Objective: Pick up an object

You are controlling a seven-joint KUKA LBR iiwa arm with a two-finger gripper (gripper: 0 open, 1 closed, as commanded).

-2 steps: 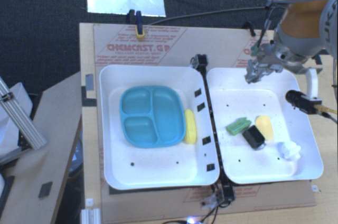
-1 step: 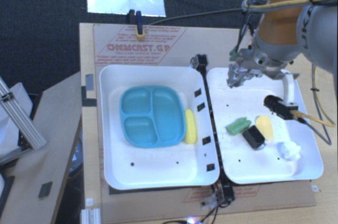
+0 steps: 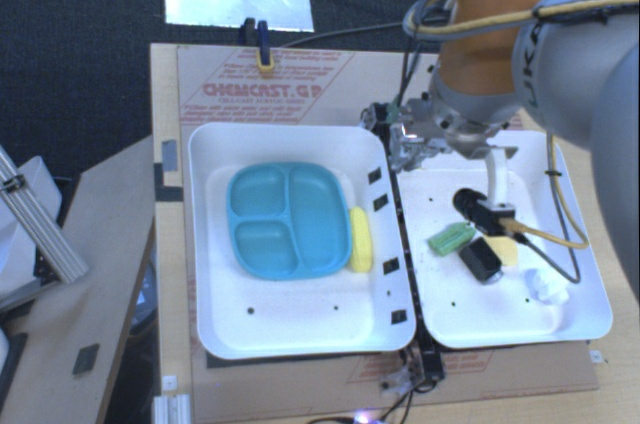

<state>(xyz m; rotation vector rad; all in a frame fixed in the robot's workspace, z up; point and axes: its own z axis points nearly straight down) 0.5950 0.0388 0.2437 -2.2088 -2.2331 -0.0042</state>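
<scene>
My hand (image 3: pixel 402 140) hangs over the far end of the wall between the bins; I can't tell whether it's apart or together. A green block (image 3: pixel 450 237) lies in the right bin (image 3: pixel 590 312), and a blue plate (image 3: pixel 285 217) in the left bin (image 3: pixel 215 312).

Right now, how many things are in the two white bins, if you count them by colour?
Blue: 1, the blue plate
Yellow: 2, the yellow thing beside the plate and the pale yellow thing
Green: 1, the green thing
Black: 1, the black thing
White: 1, the white thing
Total: 6
</scene>
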